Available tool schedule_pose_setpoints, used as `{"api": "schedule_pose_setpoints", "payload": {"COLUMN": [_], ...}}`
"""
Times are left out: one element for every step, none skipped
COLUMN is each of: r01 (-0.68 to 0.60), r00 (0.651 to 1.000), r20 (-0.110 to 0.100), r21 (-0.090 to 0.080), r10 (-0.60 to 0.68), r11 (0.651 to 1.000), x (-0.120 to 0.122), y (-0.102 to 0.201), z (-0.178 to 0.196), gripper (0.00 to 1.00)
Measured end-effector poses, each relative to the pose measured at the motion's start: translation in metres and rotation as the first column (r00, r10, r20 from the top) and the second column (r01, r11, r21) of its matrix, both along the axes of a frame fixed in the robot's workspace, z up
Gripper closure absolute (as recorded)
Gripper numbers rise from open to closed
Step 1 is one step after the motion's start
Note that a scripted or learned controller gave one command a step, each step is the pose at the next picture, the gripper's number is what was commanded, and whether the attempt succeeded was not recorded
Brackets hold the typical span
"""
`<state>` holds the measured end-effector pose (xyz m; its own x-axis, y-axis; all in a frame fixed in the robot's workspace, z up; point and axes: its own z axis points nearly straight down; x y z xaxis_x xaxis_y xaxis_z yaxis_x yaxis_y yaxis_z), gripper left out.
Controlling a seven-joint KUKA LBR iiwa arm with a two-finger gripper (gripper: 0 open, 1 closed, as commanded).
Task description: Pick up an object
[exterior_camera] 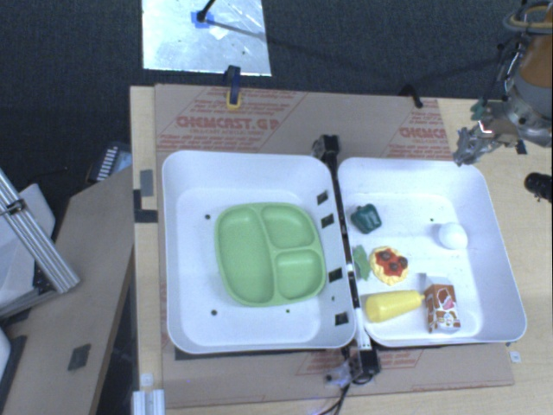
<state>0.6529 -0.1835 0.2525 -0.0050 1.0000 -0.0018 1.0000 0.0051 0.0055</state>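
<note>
Nearest the camera, at the front edge of the right bin (497, 232), lie a yellow banana-shaped toy (393, 304) and, just beside it on its right, a small brown-and-white carton (441, 307). Behind the yellow toy, toward the bin's middle, sits a round toy (390, 264) in yellow and red, with a small green piece (360, 261) touching its left side. Farther back, near the divider between the bins, rests a dark green toy pepper (366, 218). A white ball (451, 235) lies toward the right bin's far right part, well apart from the rest. The left bin (186, 232) holds a light green divided plate (268, 253). The tool (471, 148) hangs above the surface just beyond the right bin's back right corner, grasping nothing; whether it is released or clenched I cannot tell.
</note>
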Motion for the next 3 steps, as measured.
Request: {"api": "schedule_pose_setpoints", "payload": {"r01": [-0.004,-0.005,-0.005], "r00": [1.0,1.0,1.0], "r20": [-0.003,-0.003,-0.003], "r21": [0.002,0.004,0.004], "r10": [0.004,0.005,0.005], "r11": [1.0,1.0,1.0], "x": [0.003,-0.002,0.006], "y": [0.051,0.108,0.159], "z": [-0.013,-0.007,-0.002], "gripper": [1.0,1.0,1.0]}}
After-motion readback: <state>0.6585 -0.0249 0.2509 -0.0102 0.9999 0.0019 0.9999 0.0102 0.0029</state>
